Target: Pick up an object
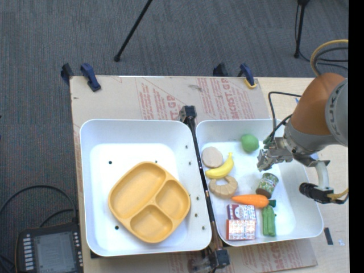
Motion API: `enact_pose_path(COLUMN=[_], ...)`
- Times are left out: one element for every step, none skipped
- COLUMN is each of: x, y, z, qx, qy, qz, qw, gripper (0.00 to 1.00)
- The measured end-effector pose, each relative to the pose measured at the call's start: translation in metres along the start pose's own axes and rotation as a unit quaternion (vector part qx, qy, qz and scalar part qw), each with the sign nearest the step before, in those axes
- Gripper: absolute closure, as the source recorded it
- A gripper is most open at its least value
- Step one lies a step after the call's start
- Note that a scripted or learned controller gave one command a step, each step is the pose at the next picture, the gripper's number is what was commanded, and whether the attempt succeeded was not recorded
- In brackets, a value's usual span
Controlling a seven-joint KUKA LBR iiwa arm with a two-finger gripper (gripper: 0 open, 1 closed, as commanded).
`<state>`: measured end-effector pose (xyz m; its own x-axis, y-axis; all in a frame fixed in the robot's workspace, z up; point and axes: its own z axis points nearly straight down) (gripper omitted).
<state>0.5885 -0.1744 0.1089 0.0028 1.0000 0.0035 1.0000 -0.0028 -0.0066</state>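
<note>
Grey carpet, cardboard-topped bench, two white bins. Left bin (pixel 91 152): yellow divided plate (pixel 149 201). Right bin (pixel 310 223): toy food.

Gripper (pixel 266 162) hovers above small jar (pixel 267 183), just beside orange carrot (pixel 250 199). Fingers blurred; cannot tell if spread or closed, nothing visibly pinched.

Jar looks light, rigid, likely smooth-sided and slippery. Grip across the body below the lid. Crowded neighbours may get nudged.

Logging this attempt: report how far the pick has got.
Done: the gripper is over the right bin, just above the small jar. In hand: nothing visibly. Left: the whole grasp and lift; the jar, carrot, banana and green ball all lie in the bin.
</note>
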Motion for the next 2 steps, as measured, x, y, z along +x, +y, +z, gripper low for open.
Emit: enact_pose_path(x=[0.0,0.058], y=[0.0,0.055], z=[0.0,0.022], qx=[0.0,-0.002], qy=[0.0,-0.001], qz=[0.0,-0.003], qw=[1.0,1.0], gripper=[0.0,0.0])
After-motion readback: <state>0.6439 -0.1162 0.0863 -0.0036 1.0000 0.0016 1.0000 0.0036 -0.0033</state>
